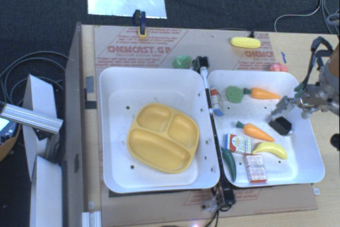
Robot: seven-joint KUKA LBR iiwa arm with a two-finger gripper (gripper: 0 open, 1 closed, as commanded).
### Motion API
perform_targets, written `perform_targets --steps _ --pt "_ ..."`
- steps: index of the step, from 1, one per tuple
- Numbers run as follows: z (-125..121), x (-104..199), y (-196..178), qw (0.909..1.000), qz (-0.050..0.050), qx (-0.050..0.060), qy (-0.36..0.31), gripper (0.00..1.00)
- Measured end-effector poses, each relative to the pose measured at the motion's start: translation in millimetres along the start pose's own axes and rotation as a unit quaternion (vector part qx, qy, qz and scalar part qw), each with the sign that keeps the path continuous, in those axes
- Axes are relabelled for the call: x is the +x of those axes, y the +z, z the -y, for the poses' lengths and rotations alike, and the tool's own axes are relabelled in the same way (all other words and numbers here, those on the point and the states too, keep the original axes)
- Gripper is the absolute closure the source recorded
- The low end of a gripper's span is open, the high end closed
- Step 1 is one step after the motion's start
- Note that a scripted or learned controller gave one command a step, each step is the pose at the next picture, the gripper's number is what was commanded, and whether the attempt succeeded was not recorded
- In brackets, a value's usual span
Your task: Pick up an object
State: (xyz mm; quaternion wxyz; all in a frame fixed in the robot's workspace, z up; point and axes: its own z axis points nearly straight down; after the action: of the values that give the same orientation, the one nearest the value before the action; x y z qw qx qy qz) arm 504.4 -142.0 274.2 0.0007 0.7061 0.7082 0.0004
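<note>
**Camera view: gripper low over right bin, no object held**

1. Gripper (281, 109) hangs at 2 o'clock in the right bin (304, 165). This is probably because the arm enters from that side. Whether it is wide or narrow cannot be told. Nothing shows in its grasp.
2. Task object: any one item will do. The nearest candidates are the lower carrot (256, 132), near the bin centre at 8 o'clock from the gripper, and the upper carrot (264, 94) at 12 o'clock in the bin.
3. The items lie loose and mostly apart, which likely leaves room for a grasp from above.
4. The tray (162, 138) lies flat in the left bin (114, 114), taking up most of its floor.

Count:
- bins: 2
- tray: 1
- carrots: 2
- banana (271, 150): 1, at 5 o'clock
- boxes: 2, the upper box (237, 143) and the lower box (256, 168), at 6 to 7 o'clock
- pepper (228, 160): 1, at 8 o'clock
- marker (215, 102): 1, at 10 o'clock against the wall
</note>
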Motion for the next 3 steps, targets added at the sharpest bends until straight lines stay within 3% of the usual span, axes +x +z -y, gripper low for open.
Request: perform_targets --steps 1,2,3 --pt "-40.6 10.8 120.2 1.0 -0.001 0.004 -0.002 0.0" --pt "-35.8 14.7 193.6 1.0 -0.001 0.001 0.001 0.0" --pt "-37.4 14.2 179.5 1.0 0.0 -0.001 0.0 1.0"
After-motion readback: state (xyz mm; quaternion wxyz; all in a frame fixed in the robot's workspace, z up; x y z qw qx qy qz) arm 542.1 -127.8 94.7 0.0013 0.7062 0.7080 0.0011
